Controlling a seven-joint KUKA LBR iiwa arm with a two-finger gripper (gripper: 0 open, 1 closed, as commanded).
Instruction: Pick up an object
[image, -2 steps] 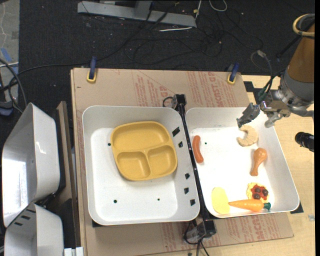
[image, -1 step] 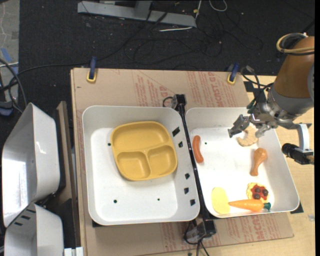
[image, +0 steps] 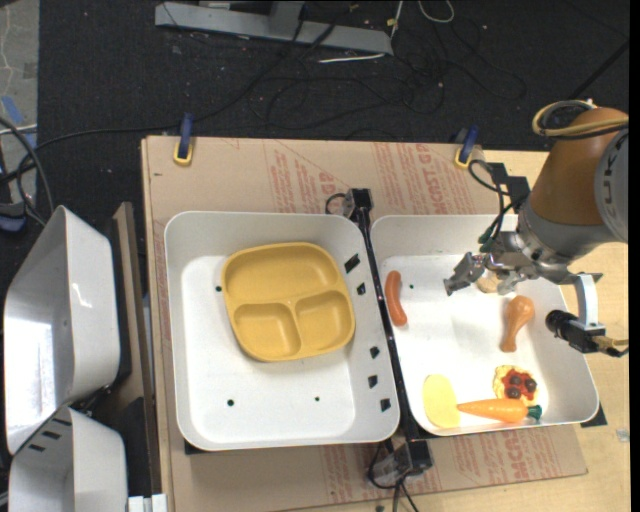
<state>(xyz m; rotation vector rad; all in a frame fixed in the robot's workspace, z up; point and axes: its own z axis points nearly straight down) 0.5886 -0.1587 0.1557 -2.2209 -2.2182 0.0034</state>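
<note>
Nearest the lens, low in the frame, you have the carrot (image: 492, 408) lying along the bottom edge of the right bin (image: 420, 235), its tip against a yellow slice (image: 439, 399) and a small pizza-like piece (image: 516, 382) just above it.

Your gripper (image: 487, 270) sits in the upper right of that bin, but you cannot tell from this angle whether it is apart or together, and nothing is visibly held. Something pale lies right at the tool, half hidden. The drumstick (image: 517, 319) lies just below it; the sausage (image: 396, 298) rests further left, close to the bin's left wall.

Your risk, as I judge it: a descent here may nudge the drumstick aside, or close beside it on nothing.

Further left, the left bin (image: 190, 330) holds a yellow divided plate (image: 288, 299), tilted slightly.
</note>
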